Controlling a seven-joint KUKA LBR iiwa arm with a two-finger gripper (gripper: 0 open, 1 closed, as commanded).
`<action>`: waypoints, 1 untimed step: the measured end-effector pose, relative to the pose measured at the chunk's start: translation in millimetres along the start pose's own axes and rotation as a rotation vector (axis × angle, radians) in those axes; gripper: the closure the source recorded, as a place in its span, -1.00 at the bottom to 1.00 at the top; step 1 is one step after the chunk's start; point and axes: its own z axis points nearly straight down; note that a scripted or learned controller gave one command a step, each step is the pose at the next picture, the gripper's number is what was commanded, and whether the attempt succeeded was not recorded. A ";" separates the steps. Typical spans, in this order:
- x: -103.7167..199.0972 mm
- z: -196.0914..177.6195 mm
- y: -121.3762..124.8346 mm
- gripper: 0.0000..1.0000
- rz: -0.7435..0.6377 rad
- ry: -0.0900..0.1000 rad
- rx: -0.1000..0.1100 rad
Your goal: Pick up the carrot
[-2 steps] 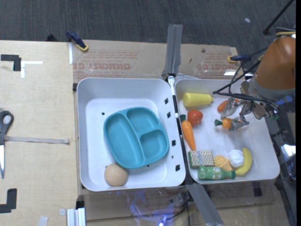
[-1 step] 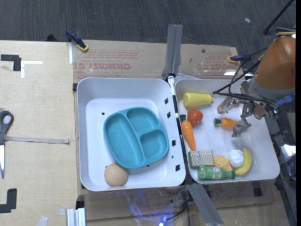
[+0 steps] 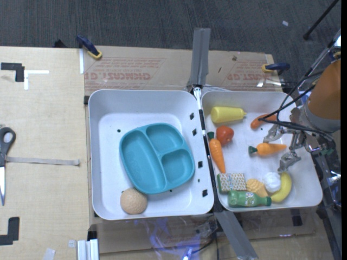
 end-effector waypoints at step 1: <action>-49.5 -0.7 -10.1 -1.00 0.193 -0.003 0.001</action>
